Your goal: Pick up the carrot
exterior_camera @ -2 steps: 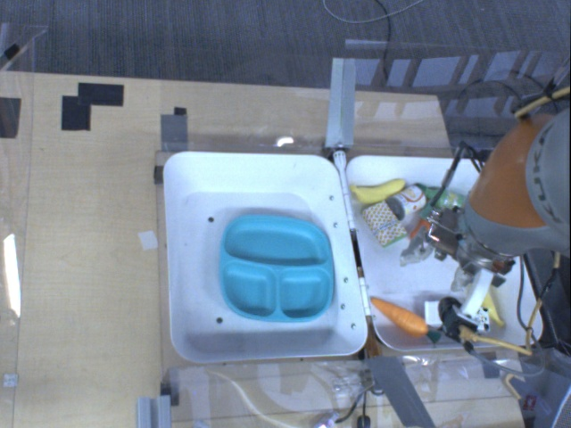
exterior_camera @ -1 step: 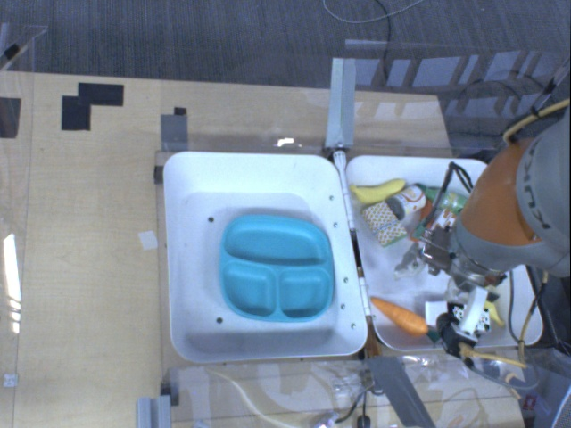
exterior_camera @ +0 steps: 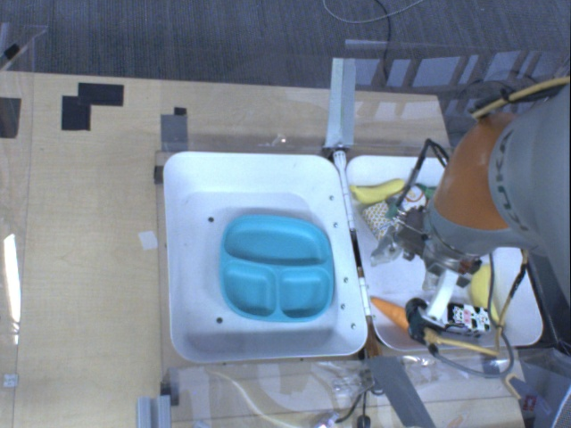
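Carrot (exterior_camera: pixel 389 310), orange and tapered, lies flat in the right shallow white bin (exterior_camera: pixel 528 333), in its near left corner, close to the wall shared with the left shallow white bin (exterior_camera: pixel 192 203). Thick end points toward the bin's middle, thin end toward the dividing wall. The two-finger gripper (exterior_camera: pixel 389 244) hangs over the same bin, farther from the camera than the carrot, and is clearly apart from it. The carrot is not in its grasp. Cannot tell from this slant whether the gripper is open or closed. The grey arm with the orange band (exterior_camera: pixel 486 181) covers much of the right bin's middle. A yellow banana (exterior_camera: pixel 378 190) lies at that bin's far left end, beyond the gripper. A second yellow item (exterior_camera: pixel 482 285) peeks out on the right, partly hidden by the arm. A blue divided plastic plate (exterior_camera: pixel 275 266) sits in the middle of the left bin.
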